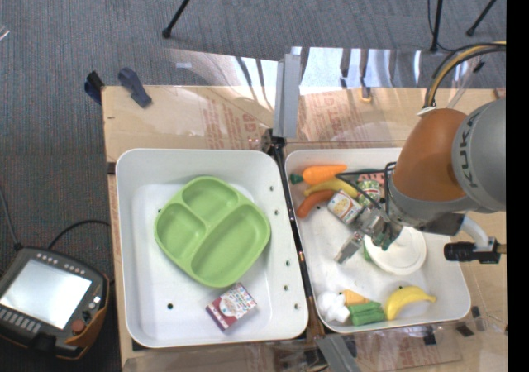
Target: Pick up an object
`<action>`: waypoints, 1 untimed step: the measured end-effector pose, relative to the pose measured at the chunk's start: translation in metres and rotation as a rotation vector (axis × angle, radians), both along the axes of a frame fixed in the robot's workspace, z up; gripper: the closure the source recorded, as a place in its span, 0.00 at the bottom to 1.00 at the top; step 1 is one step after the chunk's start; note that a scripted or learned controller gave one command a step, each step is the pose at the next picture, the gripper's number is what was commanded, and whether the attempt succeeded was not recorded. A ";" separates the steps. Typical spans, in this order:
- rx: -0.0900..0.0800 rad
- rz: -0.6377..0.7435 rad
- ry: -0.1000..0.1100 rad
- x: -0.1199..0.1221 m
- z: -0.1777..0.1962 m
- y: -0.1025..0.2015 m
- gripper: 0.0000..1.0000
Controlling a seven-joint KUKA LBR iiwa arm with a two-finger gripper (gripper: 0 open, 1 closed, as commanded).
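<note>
Arm marking: "KU" legible on grey casing
Gripper [354, 247]: fingers spread, nothing between them
Plate [212, 231]: green plastic — three compartments
Banana [407, 300]: yellow, curved — glossy

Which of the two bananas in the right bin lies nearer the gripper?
The upper banana, beside the carrot; the other banana lies at the bin's front, farther from the gripper.
</note>
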State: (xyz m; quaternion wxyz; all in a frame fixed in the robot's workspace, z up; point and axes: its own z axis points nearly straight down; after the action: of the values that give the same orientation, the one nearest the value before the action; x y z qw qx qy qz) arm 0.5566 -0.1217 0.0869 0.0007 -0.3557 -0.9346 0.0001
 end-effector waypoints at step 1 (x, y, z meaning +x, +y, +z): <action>0.000 -0.196 0.003 0.078 -0.001 0.035 0.00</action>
State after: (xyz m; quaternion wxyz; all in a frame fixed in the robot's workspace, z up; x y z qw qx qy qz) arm 0.6348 -0.0862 0.0861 0.0019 -0.4455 -0.8953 0.0007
